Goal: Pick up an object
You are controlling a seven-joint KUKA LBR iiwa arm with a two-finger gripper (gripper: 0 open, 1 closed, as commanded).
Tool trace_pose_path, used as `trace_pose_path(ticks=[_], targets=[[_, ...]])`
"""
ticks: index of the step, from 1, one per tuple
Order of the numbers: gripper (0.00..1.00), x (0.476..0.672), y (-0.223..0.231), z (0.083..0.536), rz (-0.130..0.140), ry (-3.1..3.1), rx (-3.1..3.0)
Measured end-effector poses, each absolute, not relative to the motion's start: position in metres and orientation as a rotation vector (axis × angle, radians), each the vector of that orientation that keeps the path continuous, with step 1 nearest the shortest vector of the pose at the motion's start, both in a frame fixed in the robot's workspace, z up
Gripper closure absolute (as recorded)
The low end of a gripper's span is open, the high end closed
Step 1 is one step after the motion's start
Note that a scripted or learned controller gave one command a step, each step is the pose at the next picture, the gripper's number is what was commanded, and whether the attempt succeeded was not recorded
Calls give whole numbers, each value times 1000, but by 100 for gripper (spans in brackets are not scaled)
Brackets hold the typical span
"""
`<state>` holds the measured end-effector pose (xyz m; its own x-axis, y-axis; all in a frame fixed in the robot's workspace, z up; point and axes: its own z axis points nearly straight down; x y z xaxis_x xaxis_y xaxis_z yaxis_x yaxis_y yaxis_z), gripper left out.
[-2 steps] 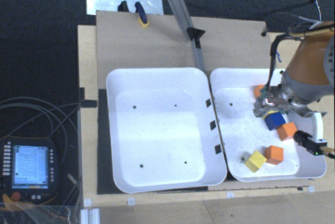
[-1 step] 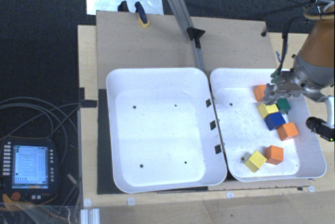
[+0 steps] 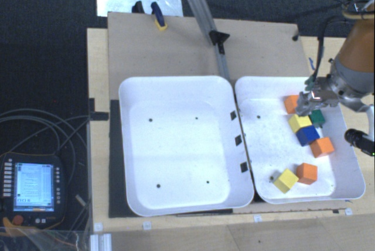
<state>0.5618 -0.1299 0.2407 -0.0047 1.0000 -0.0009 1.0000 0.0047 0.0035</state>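
Over the right-hand shallow white plastic bin point(image 3: 263, 185), the grey arm with its orange band point(image 3: 358, 53) reaches in from the right, and the gripper point(image 3: 309, 102) hangs low above a cluster of small blocks near the bin's far right side. Whether the fingers are wide or narrow cannot be told from this slanted view, since the wrist body hides them.

Just beside the gripper lies an orange cube point(image 3: 291, 104), with a dark green block point(image 3: 317, 118) close under the wrist. A yellow cube point(image 3: 300, 123) touches a blue cube point(image 3: 307, 135) below it, and another orange cube point(image 3: 322, 146) sits next to the blue one. Nearer the front edge, a second yellow cube point(image 3: 286, 180) rests beside a third orange cube point(image 3: 306, 173).

The left-hand white bin point(image 3: 135, 150) stands alongside on the tabletop point(image 3: 170, 47). A handheld control pendant with a lit screen point(image 3: 32, 188) lies off to the left.
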Motion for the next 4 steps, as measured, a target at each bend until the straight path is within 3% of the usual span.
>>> trace_pose_path(ticks=[2, 4], targets=[[100, 553, -25, 243, 3, 2233, 2210], [100, 530, 89, 251, 5, 2235, 2209]])
